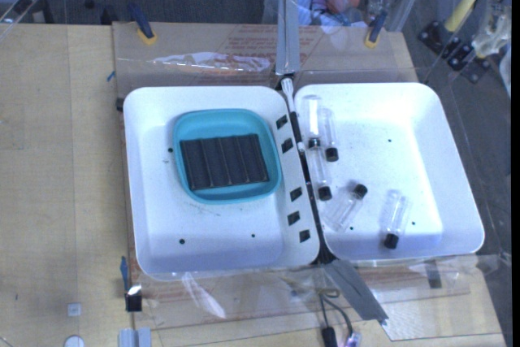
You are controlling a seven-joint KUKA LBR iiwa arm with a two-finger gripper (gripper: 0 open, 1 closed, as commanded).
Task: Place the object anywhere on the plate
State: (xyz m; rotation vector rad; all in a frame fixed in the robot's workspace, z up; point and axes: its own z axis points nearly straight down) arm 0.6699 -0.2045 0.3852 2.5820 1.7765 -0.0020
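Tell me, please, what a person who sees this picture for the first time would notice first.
The eye goes first to the blue plate in the left bin, with a dark ribbed block lying on it. Next come the clear vials with black caps scattered in the right bin.
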